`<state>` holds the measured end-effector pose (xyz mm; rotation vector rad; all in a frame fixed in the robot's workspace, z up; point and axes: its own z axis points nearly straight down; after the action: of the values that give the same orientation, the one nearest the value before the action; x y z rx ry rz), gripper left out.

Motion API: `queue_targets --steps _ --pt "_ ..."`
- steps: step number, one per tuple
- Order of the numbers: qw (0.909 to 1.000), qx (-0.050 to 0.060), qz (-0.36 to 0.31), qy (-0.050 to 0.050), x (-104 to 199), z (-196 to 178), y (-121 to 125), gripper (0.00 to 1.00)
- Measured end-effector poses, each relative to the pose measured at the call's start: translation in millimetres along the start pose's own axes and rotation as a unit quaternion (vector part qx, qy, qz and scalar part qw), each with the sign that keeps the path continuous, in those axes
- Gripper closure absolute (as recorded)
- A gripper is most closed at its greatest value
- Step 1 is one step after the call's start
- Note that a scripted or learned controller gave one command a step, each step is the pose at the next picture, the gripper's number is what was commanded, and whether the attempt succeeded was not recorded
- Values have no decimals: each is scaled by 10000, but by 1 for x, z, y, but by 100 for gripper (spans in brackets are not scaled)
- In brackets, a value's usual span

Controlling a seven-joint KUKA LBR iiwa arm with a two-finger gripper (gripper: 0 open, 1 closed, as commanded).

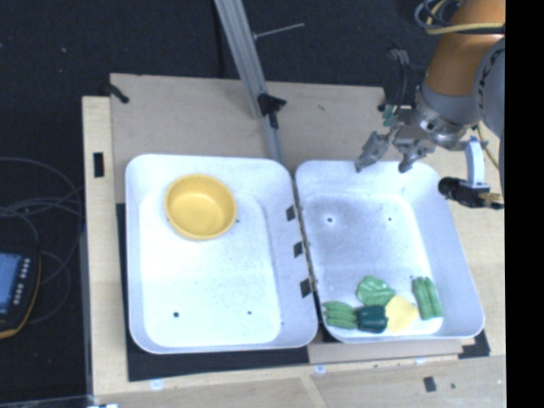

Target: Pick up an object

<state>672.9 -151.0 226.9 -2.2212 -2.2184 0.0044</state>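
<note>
Toys (384, 304) well apart from open, empty gripper (386, 160).

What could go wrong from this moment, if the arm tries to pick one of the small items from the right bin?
1. The green and yellow items lie packed together near the front wall of the right bin, so the open tool may catch two or push them apart.
2. The tool hovers at the bin's far rim, so it must cross the whole bin.
</note>
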Motion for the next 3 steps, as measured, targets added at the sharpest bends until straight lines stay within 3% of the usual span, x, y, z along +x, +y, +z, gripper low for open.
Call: queue_targets --steps 2,3 --pt "10000 -1 -3 0 -5 105 10 0" --pt "10000 -30 -6 -6 -5 91 12 100"
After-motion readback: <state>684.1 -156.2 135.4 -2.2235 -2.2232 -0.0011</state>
